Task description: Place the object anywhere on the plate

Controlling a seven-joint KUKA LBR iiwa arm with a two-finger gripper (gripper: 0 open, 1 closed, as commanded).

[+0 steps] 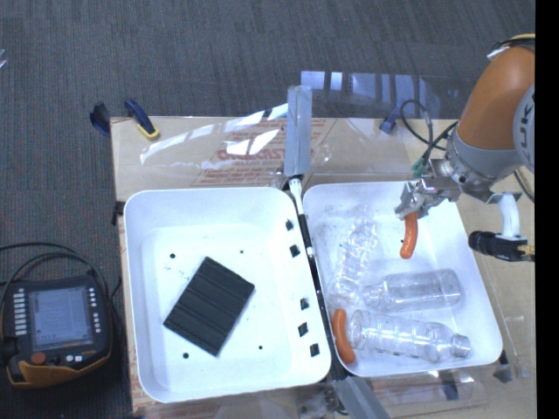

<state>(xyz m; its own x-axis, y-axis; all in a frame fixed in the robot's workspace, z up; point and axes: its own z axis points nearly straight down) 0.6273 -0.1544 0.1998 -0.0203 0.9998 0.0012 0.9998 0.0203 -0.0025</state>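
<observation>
A black ribbed rectangular plate (pixel 210 305) lies flat in the left bin (pixel 140 234), turned at an angle. My gripper (pixel 411 209) hangs over the upper middle of the right bin (pixel 479 264), far to the right of the plate. It is shut on the top end of an orange sausage (pixel 407 238), which dangles straight down from the fingers above the bin floor. A second orange sausage (pixel 343 336) lies on the floor of the right bin near its front left corner.
Three clear plastic bottles lie in the right bin: one (pixel 415 289) in the middle, one (pixel 406 334) along the front, one (pixel 354 247) slanted at the left. The raised divider (pixel 301 251) separates the bins. A teach pendant (pixel 57 321) sits on the floor at the far left.
</observation>
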